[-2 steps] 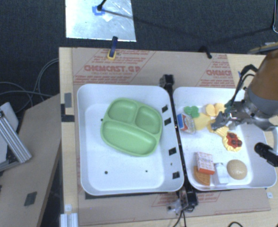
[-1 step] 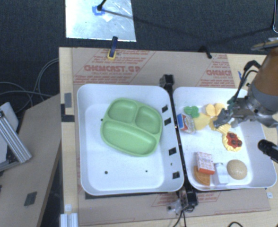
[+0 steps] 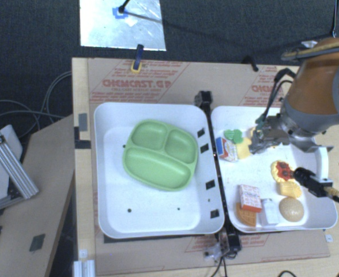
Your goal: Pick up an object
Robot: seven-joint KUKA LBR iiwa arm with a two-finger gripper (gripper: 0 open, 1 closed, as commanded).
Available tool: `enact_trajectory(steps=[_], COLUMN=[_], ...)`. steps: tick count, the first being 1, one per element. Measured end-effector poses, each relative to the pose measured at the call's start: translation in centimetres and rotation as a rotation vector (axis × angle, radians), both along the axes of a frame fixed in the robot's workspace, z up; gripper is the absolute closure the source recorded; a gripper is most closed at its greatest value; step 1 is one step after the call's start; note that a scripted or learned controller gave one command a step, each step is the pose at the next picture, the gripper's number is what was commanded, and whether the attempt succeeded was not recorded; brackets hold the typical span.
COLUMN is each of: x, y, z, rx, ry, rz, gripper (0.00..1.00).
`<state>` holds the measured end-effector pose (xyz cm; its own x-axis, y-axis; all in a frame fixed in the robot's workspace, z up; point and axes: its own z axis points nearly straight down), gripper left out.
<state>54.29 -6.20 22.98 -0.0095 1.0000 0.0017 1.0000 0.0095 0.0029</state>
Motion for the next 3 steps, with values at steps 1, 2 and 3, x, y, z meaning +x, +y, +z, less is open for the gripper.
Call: enact_trajectory(steps=[1,2,3], x=[1.6,4.1,4.4], y=[6.3,11.8,13.7], z=[0.1,-0.9,-1.2], rx=[0.001,0.001,-0.002], ry=[0.0,0.001,0.001], rz=[0.002,0.001,-0.003], gripper=[1.0,1.0,1.0])
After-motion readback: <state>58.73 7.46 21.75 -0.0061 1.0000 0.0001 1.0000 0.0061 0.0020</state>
